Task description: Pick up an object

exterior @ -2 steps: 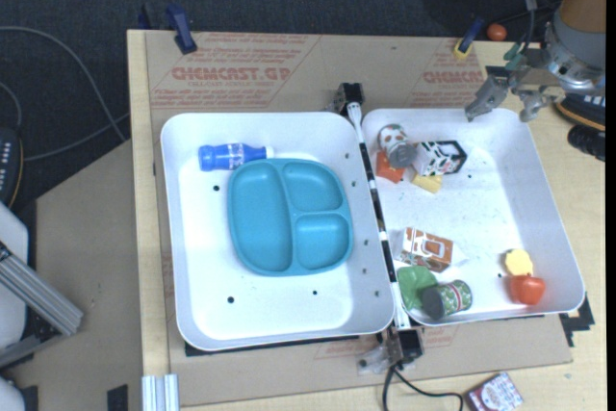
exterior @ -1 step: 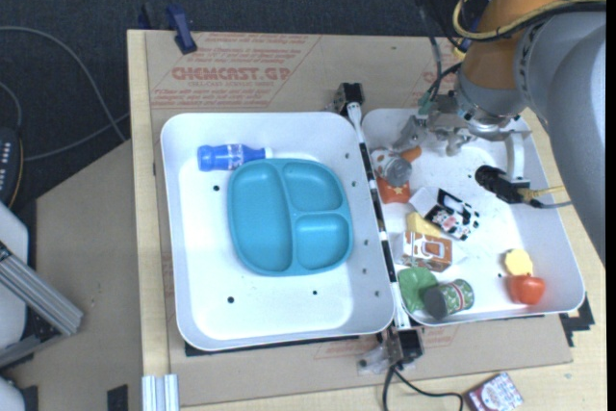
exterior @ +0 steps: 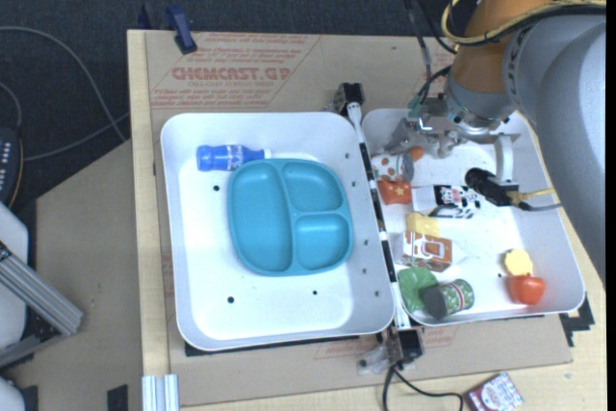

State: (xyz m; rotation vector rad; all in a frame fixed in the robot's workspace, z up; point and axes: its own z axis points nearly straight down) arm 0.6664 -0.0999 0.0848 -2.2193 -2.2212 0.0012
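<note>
Currently the gripper (exterior: 424, 141) sits over the far-left corner of the right bin (exterior: 563, 298), close to the wall shared with the left bin (exterior: 192, 303). Can't tell from this angle if it's wide or closed, or if anything is in it. The arm (exterior: 553, 82) comes in from the right, with the orange band (exterior: 496, 19) above the wrist. Pick candidates are all loose in the bins. In the right bin, a small orange-red item (exterior: 393, 192) lies just on the near side of the gripper, by the left wall. A black-and-white piece (exterior: 454, 199) sits to its right, apart from it. A yellow-orange box (exterior: 427, 245) lies mid-bin toward the left wall. A green item (exterior: 412, 281) and a green-labelled can (exterior: 450, 295) are together in the near-left corner, the can on its side with its dark end toward the left. A yellow piece (exterior: 518, 261) is touching a red round thing (exterior: 527, 290) near the right wall. In the left bin, a blue divided plate (exterior: 289, 215) sits centred, three compartments, flat. A blue bottle (exterior: 229, 156) lies on its side just beside the plate's far-left edge, cap pointing right. Outside the bins, on the bench (exterior: 241, 63), there's a blue clamp (exterior: 180, 26) at the far-left edge and a printed packet (exterior: 495, 393) at the near edge by the right bin.
</note>
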